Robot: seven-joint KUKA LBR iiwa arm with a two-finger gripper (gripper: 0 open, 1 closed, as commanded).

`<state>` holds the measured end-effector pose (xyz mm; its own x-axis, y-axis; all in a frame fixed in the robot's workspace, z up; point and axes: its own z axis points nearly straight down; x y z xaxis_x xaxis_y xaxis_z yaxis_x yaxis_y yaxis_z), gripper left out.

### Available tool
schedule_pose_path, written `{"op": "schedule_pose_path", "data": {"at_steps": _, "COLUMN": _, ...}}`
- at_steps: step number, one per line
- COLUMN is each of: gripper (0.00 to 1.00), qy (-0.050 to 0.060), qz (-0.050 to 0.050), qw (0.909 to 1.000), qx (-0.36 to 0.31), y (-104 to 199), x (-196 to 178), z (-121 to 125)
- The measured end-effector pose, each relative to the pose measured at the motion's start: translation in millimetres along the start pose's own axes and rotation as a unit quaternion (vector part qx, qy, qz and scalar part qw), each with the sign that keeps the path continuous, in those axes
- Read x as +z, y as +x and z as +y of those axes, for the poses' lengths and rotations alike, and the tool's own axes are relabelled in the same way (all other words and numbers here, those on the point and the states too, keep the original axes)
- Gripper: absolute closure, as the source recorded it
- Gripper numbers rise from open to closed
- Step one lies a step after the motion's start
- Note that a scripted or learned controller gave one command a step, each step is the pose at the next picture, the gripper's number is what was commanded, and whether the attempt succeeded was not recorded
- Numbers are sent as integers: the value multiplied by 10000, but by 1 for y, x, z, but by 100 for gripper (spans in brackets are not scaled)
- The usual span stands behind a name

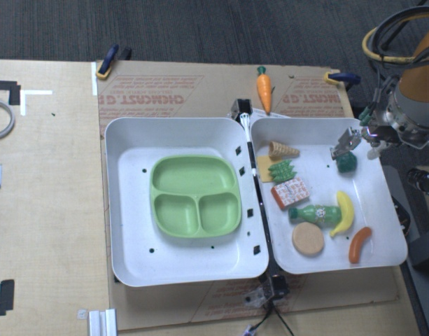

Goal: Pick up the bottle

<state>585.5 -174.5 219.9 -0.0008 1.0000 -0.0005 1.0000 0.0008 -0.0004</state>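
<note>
Small green plastic bottle (316, 214) lies on its side in right shallow white bin (389, 187), between round tan disc (308, 239) and yellow banana (344, 213), touching banana. Metal two-finger end effector (345, 144) hangs near bin's upper right, just above dark green lump (347, 162); its opening, cannot tell.

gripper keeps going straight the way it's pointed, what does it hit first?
Likely the dark green toy, just below the gripper tips, then the right bin floor. Depth is unclear from one slanted view. The bottle lies off that line.
</note>
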Motion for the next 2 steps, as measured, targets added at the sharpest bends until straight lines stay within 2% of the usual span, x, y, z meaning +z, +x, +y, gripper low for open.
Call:
{"op": "schedule_pose_path", "data": {"at_steps": 1, "gripper": 100, "qy": -4, "qz": -7, "qw": 10000, "qx": -11, "y": 0, "x": -10, "z": 0}}
{"op": "schedule_pose_path", "data": {"at_steps": 2, "gripper": 100, "qy": 5, "qz": 1, "qw": 9969, "qx": 787, "y": 29, "x": -3, "z": -74}}
